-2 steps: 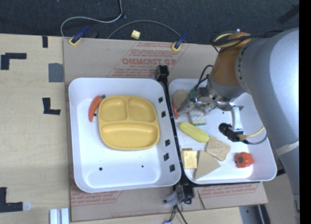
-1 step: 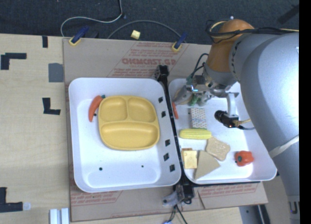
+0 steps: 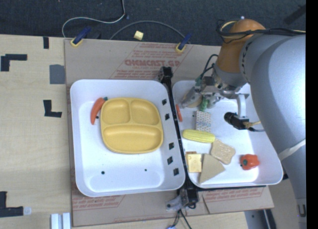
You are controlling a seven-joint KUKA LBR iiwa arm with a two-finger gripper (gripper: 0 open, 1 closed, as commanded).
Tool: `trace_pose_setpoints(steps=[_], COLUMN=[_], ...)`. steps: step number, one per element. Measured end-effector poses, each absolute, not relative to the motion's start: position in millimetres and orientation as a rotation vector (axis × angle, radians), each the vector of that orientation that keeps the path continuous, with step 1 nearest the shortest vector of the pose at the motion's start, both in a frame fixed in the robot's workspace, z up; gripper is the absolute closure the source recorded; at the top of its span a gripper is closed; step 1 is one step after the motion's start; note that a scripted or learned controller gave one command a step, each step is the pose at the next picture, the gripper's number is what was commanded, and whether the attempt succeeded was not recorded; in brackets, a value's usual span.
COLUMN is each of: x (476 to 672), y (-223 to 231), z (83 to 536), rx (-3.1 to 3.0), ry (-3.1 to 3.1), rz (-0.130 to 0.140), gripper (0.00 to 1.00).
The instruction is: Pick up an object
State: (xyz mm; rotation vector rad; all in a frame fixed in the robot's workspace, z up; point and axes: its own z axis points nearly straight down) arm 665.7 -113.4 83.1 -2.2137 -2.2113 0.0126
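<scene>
My gripper (image 3: 198, 99) hangs low over the far left part of the right bin (image 3: 236, 176), just above a speckled grey block (image 3: 202, 120). Whether anything is in its grasp cannot be made out. Nearer the front of that bin lie a yellow corn cob (image 3: 198, 135), a tan cracker (image 3: 222, 152), a yellow square piece (image 3: 194, 162), a tan wedge (image 3: 211, 169) and a small red pepper (image 3: 249, 161). A small orange-red piece (image 3: 179, 114) rests against the bin's left wall.
The left bin (image 3: 124, 176) holds a yellow divided plate (image 3: 131, 125) and an orange carrot (image 3: 96, 110) beside it at the left. The arm's grey body (image 3: 278, 89) covers the right bin's right side. A black divider (image 3: 171, 123) runs between the bins.
</scene>
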Motion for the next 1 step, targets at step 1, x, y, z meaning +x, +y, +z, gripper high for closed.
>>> trace_pose_setpoints(steps=[1], x=[665.7], y=[-123.2], z=[83.2], rx=[-2.213], ry=[-2.212], rz=[0.012], gripper=[0.00])
